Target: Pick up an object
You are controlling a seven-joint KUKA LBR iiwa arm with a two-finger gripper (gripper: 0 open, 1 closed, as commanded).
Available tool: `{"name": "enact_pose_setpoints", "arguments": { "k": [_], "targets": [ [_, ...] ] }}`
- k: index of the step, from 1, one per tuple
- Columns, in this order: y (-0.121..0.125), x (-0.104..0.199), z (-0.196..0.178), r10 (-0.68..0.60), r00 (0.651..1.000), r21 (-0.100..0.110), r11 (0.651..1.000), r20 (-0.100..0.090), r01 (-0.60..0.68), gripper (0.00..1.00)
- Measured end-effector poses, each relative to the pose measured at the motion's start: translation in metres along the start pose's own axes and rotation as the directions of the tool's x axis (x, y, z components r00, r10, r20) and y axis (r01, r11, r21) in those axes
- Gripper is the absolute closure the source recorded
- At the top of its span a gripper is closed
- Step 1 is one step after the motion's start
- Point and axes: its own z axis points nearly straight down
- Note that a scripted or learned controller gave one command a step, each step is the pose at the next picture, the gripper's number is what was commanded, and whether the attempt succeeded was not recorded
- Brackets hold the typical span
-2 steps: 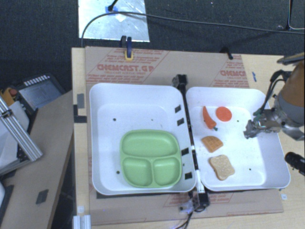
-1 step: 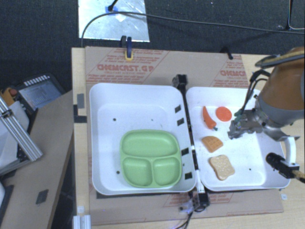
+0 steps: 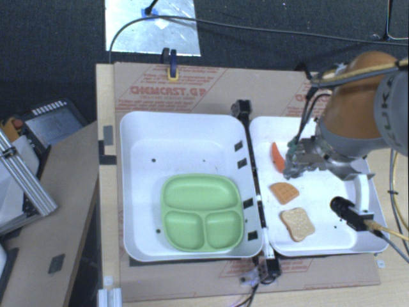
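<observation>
Gripper [image 3: 293,169]: low inside the right bin [image 3: 332,235], near that bin's left wall, hanging from the grey arm [image 3: 358,117] with the orange band that reaches in from the right. From my seat I read its tip as sitting just right of the carrot and just above the orange wedge, but whether it touches either one, I cannot tell. Its grip state is also unreadable from this angle; the dark metal blurs together, and I see nothing clearly caught in it.

Items logged, right bin, 3 pieces:
- 1 orange carrot piece [image 3: 277,156], slim, tilted, lying beside the left wall just beyond the gripper.
- 1 tan-orange wedge [image 3: 284,192], flat on the floor, directly below the gripper tip in my view.
- 1 slice of toy bread [image 3: 298,224], pale with a brown crust, near the front edge, apart from the wedge.

Items logged, left bin [image 3: 147,139], 1 piece:
- 1 green divided plate [image 3: 201,211] with 3 compartments, resting toward the front right corner.

Fixtures:
- Black clips line the seam where the 2 bins meet.
- 1 black cylindrical fitting [image 3: 348,213] with a cable sits at the right bin's front right.
- Both bins rest on a brown board [image 3: 192,88] printed with red lettering.
</observation>
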Motion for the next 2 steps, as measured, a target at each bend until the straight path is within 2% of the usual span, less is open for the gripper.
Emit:
{"name": "enact_pose_setpoints", "arguments": {
  "k": [1, 2],
  "targets": [
    [0.008, 0.052, 0.011, 0.0, 1.0, 0.001, 1.0, 0.0, 0.0, 1.0],
    [0.019, 0.11, 0.003, 0.002, 1.0, -0.001, 1.0, 0.0, -0.002, 1.0]
  ]
}}
